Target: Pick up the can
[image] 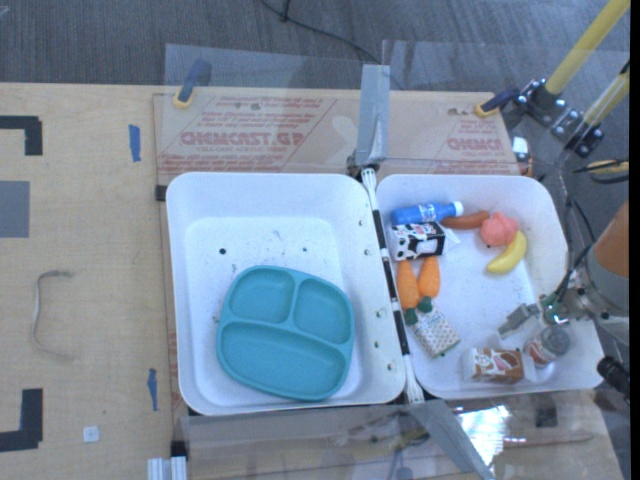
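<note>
The can (549,346) is small and grey with a reddish side. It stands in the near right corner of the right bin (452,182). My gripper (536,315) hangs low at the bin's right side, just above and slightly left of the can and very close to it. Nothing shows as held. The grey arm (607,260) comes in from the right edge and hides part of the bin's wall there.
A brown snack packet (497,366) lies just left of the can, with a speckled box (436,334) further left. Two carrots (417,281), a milk carton (417,239), a blue bottle (424,212), a sausage (466,220), a pink toy (497,230) and a banana (508,254) fill the far half. A teal divided plate (287,333) lies in the left bin (200,208).
</note>
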Available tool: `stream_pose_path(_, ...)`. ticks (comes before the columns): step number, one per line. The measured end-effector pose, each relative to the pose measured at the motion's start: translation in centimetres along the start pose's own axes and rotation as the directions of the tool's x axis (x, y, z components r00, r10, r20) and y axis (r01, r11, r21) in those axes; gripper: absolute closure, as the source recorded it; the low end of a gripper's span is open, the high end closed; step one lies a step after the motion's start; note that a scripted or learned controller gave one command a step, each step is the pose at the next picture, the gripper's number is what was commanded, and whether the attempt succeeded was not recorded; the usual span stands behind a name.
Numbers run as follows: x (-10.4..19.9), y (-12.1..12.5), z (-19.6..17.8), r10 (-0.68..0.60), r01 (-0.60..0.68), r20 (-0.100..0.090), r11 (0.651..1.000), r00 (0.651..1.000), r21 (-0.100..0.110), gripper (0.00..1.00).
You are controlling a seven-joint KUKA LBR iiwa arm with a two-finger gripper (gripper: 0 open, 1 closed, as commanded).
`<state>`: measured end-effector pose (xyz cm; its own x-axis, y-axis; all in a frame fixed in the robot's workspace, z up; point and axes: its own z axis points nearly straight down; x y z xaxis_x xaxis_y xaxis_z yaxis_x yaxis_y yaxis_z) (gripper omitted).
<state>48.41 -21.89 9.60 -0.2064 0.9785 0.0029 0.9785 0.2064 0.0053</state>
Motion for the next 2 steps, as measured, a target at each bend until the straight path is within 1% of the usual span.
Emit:
stream_pose_path(1, -1.9, 7.7, -4.7, 0.076, -0.076, 0.005, 0.997, 0.997, 0.003, 0.0)
stream_pose_path(2, -0.2, 1.3, 0.4, 0.008, -0.008, -0.002, 1.0, 1.0, 0.001, 0.0)
